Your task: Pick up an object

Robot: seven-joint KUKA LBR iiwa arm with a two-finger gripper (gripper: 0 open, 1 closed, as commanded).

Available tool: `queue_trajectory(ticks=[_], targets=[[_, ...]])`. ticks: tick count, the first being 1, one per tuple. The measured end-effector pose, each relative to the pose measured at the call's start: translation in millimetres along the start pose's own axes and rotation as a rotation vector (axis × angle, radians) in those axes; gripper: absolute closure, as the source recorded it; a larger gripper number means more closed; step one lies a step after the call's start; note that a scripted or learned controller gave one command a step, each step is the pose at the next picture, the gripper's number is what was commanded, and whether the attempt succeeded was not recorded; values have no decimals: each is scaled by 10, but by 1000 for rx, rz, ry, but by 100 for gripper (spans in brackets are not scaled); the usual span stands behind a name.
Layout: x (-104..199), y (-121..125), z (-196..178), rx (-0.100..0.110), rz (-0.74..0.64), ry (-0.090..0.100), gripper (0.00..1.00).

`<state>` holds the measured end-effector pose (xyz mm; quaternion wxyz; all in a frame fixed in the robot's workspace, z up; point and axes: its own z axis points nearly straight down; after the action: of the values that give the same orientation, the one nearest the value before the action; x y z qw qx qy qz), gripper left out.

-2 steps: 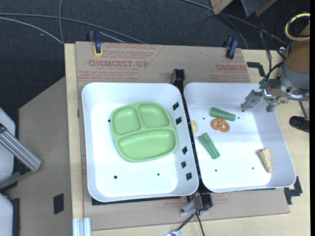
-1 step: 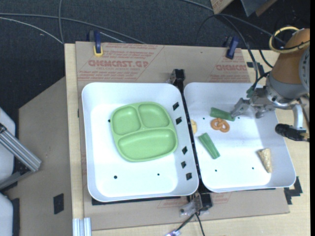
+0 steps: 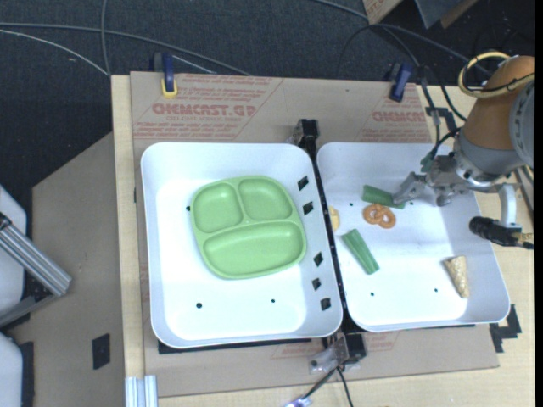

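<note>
1. The bench (image 3: 212,100) bore two white bins side by side. The left bin (image 3: 170,312) held a green divided plate (image 3: 248,226), lying flat near its middle.
2. The right bin (image 3: 407,308) held the loose things: a short green piece (image 3: 377,196) near the far side, a pretzel (image 3: 380,217) just beside it toward the camera, a long green stick (image 3: 361,251) nearer the divider, a pale wedge (image 3: 458,275) by the right wall, and a small pale bit (image 3: 334,219) against the divider, too small to name.
3. The arm (image 3: 496,125) reached in from the right, its wrist low over the far right part of the right bin. The gripper (image 3: 413,190) sat just right of the short green piece and above the pretzel, pointing toward them.
4. Whether the gripper was apart or together could not be told; the tips were too small and blurred against the bin floor. Nothing could be seen held.
5. Judged from this, the step in hand was the approach, with no grasp yet made. The short green piece or the pretzel looked the likeliest target, being nearest the gripper.
6. The next move would call for centring the gripper over one thing, not between the two, then going down to the bin floor and closing. The two pieces lay close together, so a poor line risked nudging one while missing the other.
7. The pretzel was flat and thin, and could slip out; the short green piece seemed the easier grip.
</note>
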<state>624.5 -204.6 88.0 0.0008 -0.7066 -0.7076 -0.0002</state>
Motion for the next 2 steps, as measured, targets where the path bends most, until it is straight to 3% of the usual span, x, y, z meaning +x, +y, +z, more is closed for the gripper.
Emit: queue_trajectory(ticks=[1,2], targets=[[8,26,-138,-8,-2,0,100],[6,54,-795,-9,0,-4,100]])
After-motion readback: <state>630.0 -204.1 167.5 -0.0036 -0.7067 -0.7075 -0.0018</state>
